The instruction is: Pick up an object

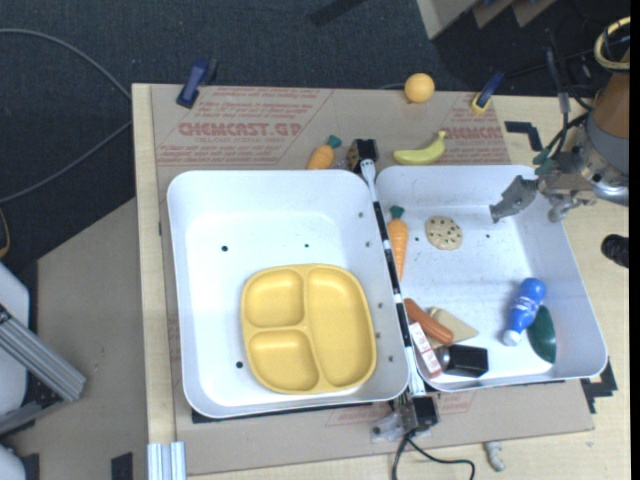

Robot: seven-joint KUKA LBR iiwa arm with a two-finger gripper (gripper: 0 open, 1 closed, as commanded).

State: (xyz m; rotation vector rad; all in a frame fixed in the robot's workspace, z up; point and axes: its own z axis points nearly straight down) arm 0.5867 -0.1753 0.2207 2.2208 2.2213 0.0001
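nearest the camera, along the front edge of the right bin (585,298), a black block (465,359) lies against a red-and-white packet (425,343), an orange sausage-like piece (432,321) and a tan wedge (457,325), all touching or overlapping; a grasp attempted there would likely catch two items at once or slide off the flat faces. just to their right a blue-and-white bottle (522,309) leans beside a dark green rounded piece (543,336); its smooth cylindrical plastic could roll or squirt out from a pinch across its width. in the left bin (190,268) a glossy yellow divided plate (308,326) with three compartments lies flat, too broad and low for the fingers to straddle. further back, a toy carrot (397,244) lies right against the wall between the bins, so a finger might strike that wall, while a flat speckled cookie (443,232) sits alone on the white floor, thin enough to be missed. the gripper (512,200) hovers over the far right of the right bin with nothing between its fingers; they appear spread apart. no object is picked yet. beyond the bins, on the cardboard sheet (250,128), lie a small carrot-shaped toy (322,156), a curved yellow banana (421,150) and a round orange ball (420,88), well apart from the gripper.
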